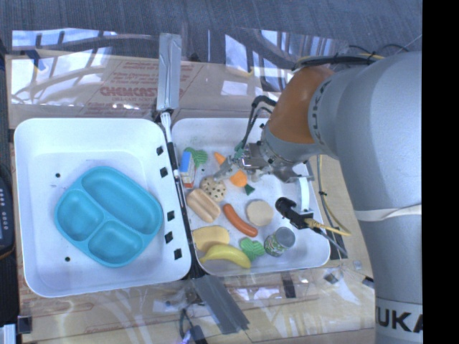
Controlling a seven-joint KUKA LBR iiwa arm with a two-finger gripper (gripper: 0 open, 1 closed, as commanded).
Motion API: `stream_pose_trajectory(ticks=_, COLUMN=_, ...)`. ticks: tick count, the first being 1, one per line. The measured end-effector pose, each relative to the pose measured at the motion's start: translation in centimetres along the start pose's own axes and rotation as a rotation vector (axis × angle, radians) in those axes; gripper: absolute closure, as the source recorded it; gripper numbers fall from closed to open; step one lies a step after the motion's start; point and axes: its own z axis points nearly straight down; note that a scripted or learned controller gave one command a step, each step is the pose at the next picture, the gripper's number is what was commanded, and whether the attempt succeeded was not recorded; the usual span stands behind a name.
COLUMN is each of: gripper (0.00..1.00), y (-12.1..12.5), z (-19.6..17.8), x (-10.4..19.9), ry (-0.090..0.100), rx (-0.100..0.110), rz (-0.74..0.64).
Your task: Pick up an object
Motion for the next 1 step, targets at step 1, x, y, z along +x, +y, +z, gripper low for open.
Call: stream_pose_trajectory(ticks=1, gripper=1.00, y=0.10, z=-1.05, x=0.15, ry=0.001, rx=0.000, rz=-0.006)
